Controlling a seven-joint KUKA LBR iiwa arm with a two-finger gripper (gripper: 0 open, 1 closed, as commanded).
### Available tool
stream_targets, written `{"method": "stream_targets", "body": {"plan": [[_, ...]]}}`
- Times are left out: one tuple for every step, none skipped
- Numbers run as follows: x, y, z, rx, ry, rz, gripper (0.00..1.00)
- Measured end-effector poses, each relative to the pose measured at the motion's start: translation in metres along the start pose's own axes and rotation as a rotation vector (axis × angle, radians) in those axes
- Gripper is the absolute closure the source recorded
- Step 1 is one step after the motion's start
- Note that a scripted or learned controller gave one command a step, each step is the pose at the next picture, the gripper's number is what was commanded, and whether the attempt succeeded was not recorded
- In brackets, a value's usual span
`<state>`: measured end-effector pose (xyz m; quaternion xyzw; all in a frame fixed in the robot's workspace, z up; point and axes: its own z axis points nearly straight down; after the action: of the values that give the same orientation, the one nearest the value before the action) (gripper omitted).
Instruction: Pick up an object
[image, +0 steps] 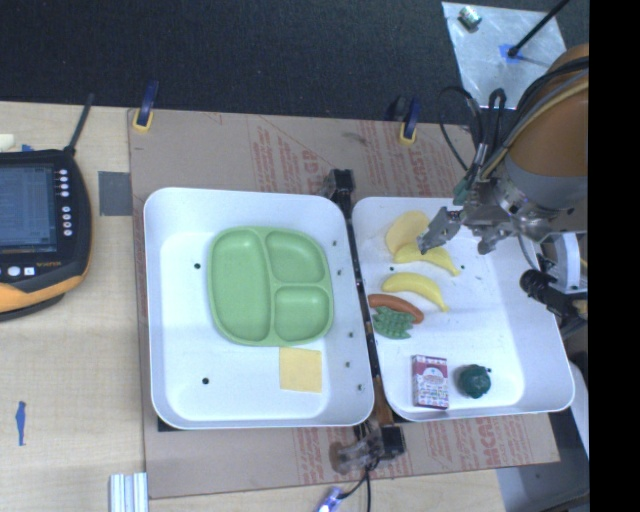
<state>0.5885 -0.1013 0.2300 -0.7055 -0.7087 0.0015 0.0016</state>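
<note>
One gripper (438, 240) hovers over the right bin (540, 395) beside two bananas (425, 272), its grip state impossible to tell.

Right bin (540, 330) has all the grabbable stuff: two bananas (412, 287), a yellow slice (404, 233), a hot dog (395, 308), some leafy green thing (392, 323), a small red carton (430, 382) lying flat, and a dark green ball (474, 380).

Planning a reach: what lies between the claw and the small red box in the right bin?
In the camera view, two bananas, a hot dog and a green leafy piece lie between the claw and the red box.
</note>
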Motion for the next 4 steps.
{"method": "stream_targets", "body": {"plan": [[-0.077, 0.038, 0.081, 0.002, -0.003, 0.001, 0.00], [-0.053, 0.034, 0.139, 0.002, -0.001, -0.001, 0.00], [-0.020, 0.068, 0.138, 0.002, -0.001, -0.003, 0.00], [-0.036, 0.068, 0.137, -0.003, -0.001, 0.001, 0.00]]}}
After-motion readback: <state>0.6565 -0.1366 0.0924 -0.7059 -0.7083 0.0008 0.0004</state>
